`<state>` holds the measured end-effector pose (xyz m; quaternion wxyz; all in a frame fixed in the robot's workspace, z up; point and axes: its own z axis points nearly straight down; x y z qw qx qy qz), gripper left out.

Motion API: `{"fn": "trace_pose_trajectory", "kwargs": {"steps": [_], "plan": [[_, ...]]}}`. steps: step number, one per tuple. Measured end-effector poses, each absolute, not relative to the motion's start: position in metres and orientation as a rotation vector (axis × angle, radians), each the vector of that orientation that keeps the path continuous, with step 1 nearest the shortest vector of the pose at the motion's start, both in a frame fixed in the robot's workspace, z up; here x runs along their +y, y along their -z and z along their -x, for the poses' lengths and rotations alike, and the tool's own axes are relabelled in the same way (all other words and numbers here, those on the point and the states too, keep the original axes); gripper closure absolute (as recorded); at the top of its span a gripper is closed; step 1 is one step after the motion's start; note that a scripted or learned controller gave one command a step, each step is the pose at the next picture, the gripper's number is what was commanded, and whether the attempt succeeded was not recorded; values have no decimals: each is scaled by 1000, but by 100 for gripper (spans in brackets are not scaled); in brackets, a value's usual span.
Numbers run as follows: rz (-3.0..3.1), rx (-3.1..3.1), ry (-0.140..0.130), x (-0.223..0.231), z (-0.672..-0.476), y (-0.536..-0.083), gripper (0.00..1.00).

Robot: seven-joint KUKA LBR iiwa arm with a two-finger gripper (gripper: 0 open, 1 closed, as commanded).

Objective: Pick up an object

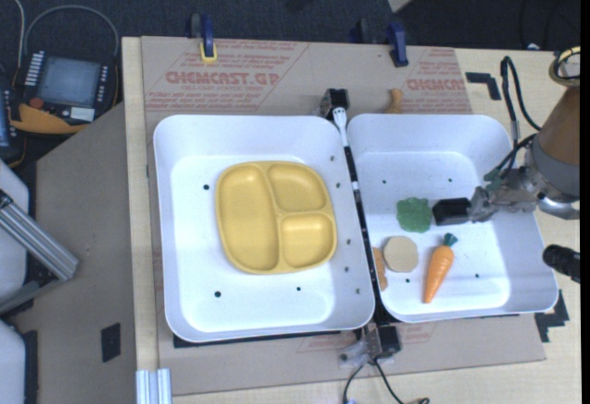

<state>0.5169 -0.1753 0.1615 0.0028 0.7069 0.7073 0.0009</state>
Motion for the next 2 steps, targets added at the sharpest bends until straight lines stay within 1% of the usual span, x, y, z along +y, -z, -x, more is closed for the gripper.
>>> {"fn": "trace_pose_trajectory", "kwargs": {"steps": [1,2], "plan": [[-2215,2218,-4,-174,-516,-205,100],[-2219,2220,-1,-174,-516,-208,100]]}}
